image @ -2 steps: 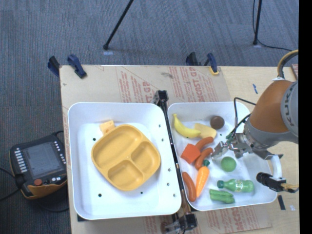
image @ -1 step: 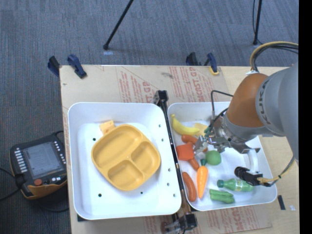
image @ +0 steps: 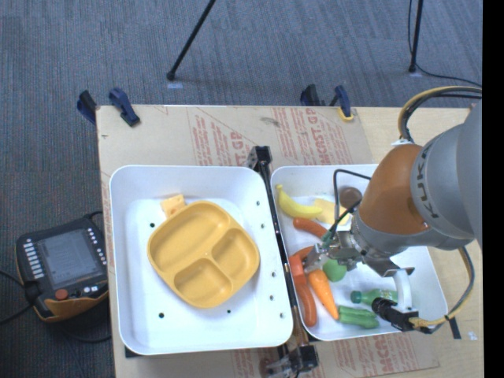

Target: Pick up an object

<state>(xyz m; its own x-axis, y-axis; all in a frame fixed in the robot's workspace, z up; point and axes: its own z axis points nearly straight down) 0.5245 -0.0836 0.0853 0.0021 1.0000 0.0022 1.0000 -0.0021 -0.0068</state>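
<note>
The right bin [image: 429, 278] holds several toy foods. A yellow banana [image: 302, 205] lies at its back left, with an orange pepper [image: 309, 227] just in front of it. Along the left wall lie a long red-orange chili [image: 301, 286] and an orange carrot [image: 323, 290]. A round green piece [image: 335, 271] lies directly under my gripper [image: 332, 257], which is low in the bin's middle. Green vegetables [image: 358, 316] rest near the front wall. A brown item [image: 349, 198] at the back is partly hidden by the arm.
The left bin [image: 134, 187] holds a yellow divided plate [image: 203, 254] and a small orange block [image: 173, 205] at its back left. A black divider [image: 272, 211] runs between the bins. A teach pendant [image: 61, 268] lies on the floor to the left. Blue clamps [image: 122, 105] grip the bench's back edge.
</note>
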